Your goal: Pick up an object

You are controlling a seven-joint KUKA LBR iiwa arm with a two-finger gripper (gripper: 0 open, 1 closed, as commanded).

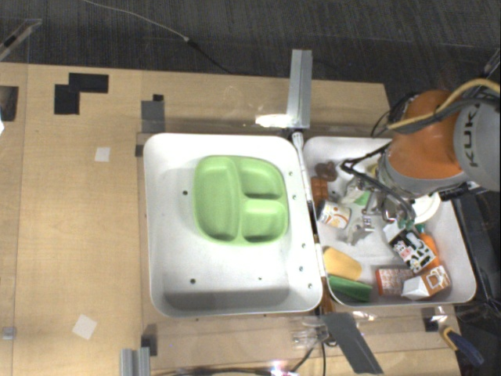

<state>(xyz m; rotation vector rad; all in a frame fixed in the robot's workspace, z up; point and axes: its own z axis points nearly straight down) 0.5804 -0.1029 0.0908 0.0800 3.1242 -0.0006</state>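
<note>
My gripper point(368, 219) hangs low over the middle of the right bin point(462, 245), under the orange wrist band. Its fingers point down among the clutter, and their spacing is hidden by the wrist and cables. Just left of it lies a small white packet with red print point(334, 215). A brown object point(319, 188) lies at the bin's left wall. In front are a yellow piece point(343, 262) and a green piece point(350, 289). A black, white and orange carton point(412, 249) and a brown box point(390, 280) sit to the right front.
The left bin point(168, 288) holds a green divided tray point(239, 198). A white carton with an orange end point(427, 282) lies at the right bin's front right corner. A white round object point(425, 207) peeks out beside the wrist. A metal post point(300, 88) stands behind the bins.
</note>
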